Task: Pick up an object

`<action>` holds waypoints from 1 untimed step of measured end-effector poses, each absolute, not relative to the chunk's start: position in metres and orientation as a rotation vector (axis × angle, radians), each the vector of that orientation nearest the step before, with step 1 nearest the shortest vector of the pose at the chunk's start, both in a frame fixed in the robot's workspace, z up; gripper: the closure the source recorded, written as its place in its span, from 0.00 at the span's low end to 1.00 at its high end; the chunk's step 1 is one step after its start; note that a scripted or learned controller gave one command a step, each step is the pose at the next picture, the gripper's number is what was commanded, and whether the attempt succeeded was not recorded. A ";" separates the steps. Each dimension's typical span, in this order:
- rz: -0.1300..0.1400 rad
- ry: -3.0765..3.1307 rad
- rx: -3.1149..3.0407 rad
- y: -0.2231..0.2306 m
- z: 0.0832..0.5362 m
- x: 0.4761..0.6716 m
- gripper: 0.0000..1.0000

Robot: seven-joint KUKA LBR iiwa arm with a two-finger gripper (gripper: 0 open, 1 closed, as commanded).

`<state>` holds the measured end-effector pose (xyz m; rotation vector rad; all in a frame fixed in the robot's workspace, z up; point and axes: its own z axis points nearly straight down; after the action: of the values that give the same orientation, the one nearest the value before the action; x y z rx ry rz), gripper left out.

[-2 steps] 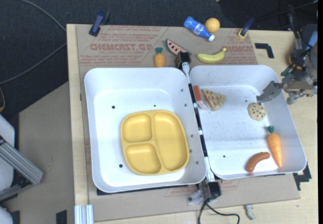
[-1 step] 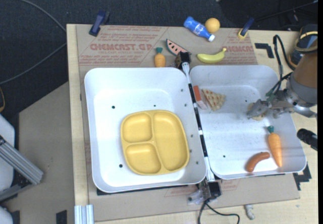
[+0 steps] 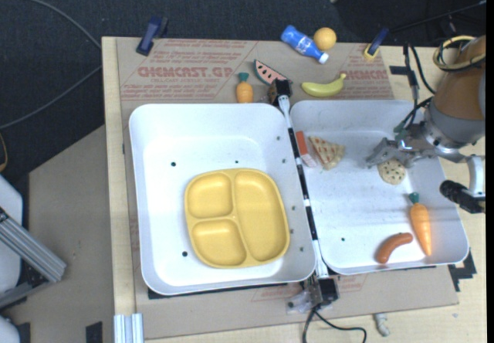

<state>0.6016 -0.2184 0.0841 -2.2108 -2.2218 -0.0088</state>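
I hold the gripper (image 3: pixel 388 154) just above the cookie (image 3: pixel 393 172), fingers apparently spread, where an off-centre closure could nudge it aside ungrasped.

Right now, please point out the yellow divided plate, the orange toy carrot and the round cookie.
yellow divided plate (image 3: pixel 235 218): camera view, centre ridge.
orange toy carrot (image 3: pixel 421 227): camera view, mid body.
round cookie (image 3: pixel 392 172): camera view, top face.

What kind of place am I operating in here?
Likely a robotics lab test bench: two white bins on a board, toy food like a carrot and banana, loose cables on dark carpet.
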 end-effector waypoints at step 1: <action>-0.008 -2.230 -2.222 -0.222 0.097 0.603 1.00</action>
<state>0.6031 -0.2221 0.0973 -2.2224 -2.2299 -0.0082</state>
